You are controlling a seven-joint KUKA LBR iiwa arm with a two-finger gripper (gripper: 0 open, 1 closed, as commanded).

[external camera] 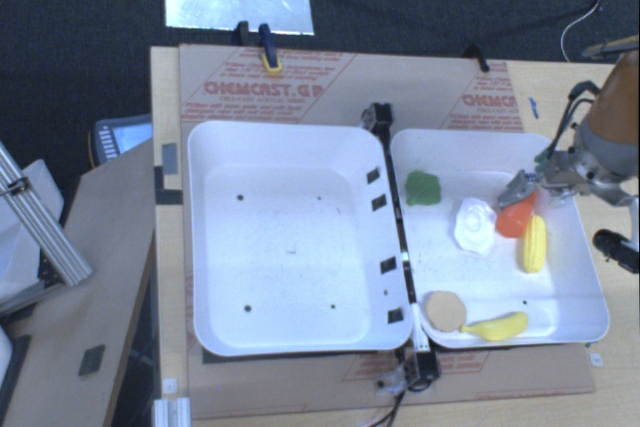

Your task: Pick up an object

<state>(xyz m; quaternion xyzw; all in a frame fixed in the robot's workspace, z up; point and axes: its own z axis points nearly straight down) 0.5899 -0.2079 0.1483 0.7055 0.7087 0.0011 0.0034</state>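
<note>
At the near edge of the right bin [585,315] lies a banana [497,325], with its long axis running left to right, and a tan disc [445,311] touches its left end. A little farther back is a corn cob [534,243], upright in the picture, so its long axis runs from near to far. Just beside it on the left is a white lump [474,224], and between these two, slightly farther, sits the orange piece [513,217]. The gripper [522,187] is directly over the far upper part of this orange piece, and it comes in from the right side. Its tips look close together at the top of the orange piece, but the picture is too small to say if they are parted, closed, or really gripping it; I cannot tell. I judge the orange piece to be the target, because it lies straight under the tips, while the corn is just to the near right and the white lump to the near left. Both neighbours almost touch it, so a straight descent has little room. Farther left is a green piece [423,187], well apart. The left bin [205,215] is beyond the divider.
</note>
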